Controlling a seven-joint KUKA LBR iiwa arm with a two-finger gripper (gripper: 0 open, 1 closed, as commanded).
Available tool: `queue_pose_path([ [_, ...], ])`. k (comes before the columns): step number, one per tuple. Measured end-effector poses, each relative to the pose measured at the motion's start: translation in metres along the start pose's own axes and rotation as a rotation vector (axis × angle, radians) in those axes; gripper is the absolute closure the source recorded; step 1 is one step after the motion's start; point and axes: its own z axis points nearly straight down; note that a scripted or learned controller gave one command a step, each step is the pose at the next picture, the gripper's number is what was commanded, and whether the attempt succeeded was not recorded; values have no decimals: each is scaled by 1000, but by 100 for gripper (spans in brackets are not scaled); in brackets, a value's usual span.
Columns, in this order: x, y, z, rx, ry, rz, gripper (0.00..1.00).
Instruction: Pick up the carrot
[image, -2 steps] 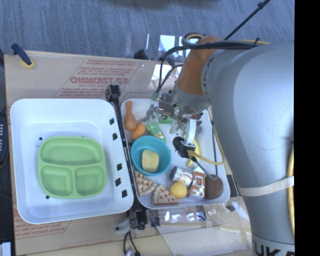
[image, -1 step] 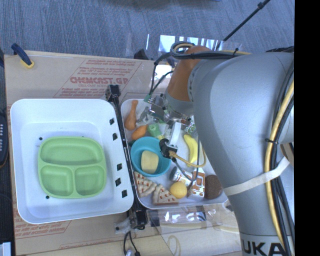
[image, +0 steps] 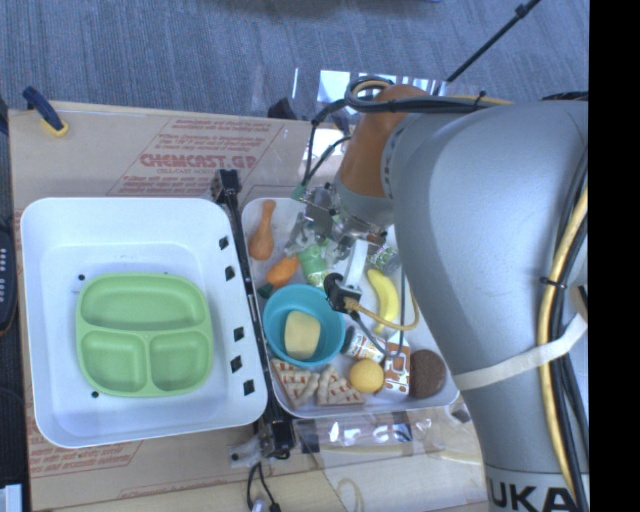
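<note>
Fingers (image: 322, 232), their state impossible to tell, hovered just above the carrot (image: 282, 270) beside the blue bowl (image: 303, 322).

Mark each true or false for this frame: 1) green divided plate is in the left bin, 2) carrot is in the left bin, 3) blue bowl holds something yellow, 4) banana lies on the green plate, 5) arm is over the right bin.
1) The green divided plate lies in the left bin. True.
2) The carrot is in the left bin. False: it lies in the right bin, just above the blue bowl.
3) The blue bowl holds a yellow block. True.
4) The banana lies on the green plate. False: it is in the right bin, right of the bowl.
5) The arm reaches over the right bin. True.
</note>
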Motion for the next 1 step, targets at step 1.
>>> queue_pose_path([
  [1, -33, -51, 22, 3, -5, 143, 100],
])
